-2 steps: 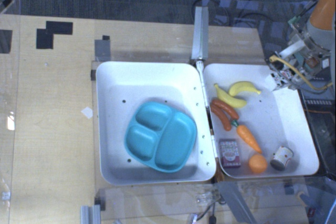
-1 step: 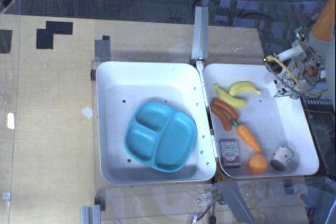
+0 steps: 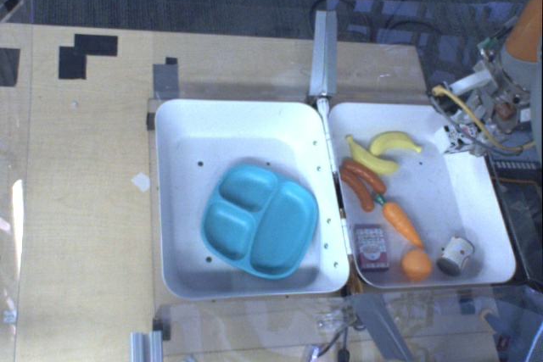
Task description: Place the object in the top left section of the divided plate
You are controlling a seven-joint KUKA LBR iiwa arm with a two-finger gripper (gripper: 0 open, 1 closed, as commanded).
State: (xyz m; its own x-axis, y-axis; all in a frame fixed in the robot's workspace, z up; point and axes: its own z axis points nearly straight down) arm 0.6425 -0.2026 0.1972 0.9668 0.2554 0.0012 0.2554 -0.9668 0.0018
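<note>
The gripper sits at the right bin's upper right edge; its grasp state cannot be determined. The blue divided plate lies in the left bin. Two bananas, sausages and a carrot lie in the right bin.

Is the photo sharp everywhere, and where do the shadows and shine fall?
Camera view: soft overall; the gripper at the right edge is blurred, its wiring hard to read. The blue divided plate casts a soft shadow on the left bin. Pale glare streaks the bench at far left.
</note>
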